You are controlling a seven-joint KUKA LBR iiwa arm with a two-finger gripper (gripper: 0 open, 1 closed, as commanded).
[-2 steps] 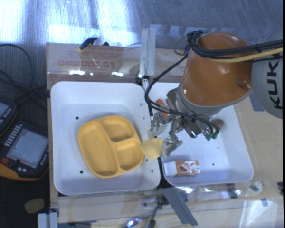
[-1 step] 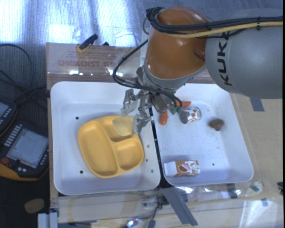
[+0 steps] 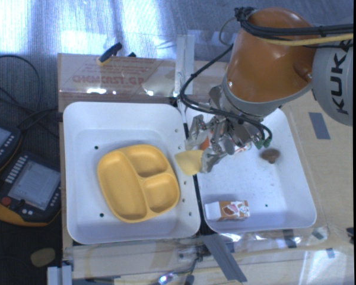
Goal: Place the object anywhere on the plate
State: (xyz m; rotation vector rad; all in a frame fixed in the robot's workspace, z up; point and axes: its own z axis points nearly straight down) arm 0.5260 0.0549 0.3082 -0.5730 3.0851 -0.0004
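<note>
A pale yellow object [image 3: 188, 162] is seen gripped in the claw [image 3: 203, 159], over the seam between the two bins. The yellow divided plate [image 3: 138, 183] lies in the left bin [image 3: 83, 123], just beside it. A small carton [image 3: 227, 210] and a brown lump [image 3: 270, 155] lie in the right bin [image 3: 296, 206].

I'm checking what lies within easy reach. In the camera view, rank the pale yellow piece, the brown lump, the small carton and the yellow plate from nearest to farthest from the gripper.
From the gripper:
1. Pale yellow piece, just to its left at the bins' divider.
2. Brown lump, to its right in the right bin.
3. Small carton, at the right bin's near edge.
4. Yellow plate, in the left bin.
</note>
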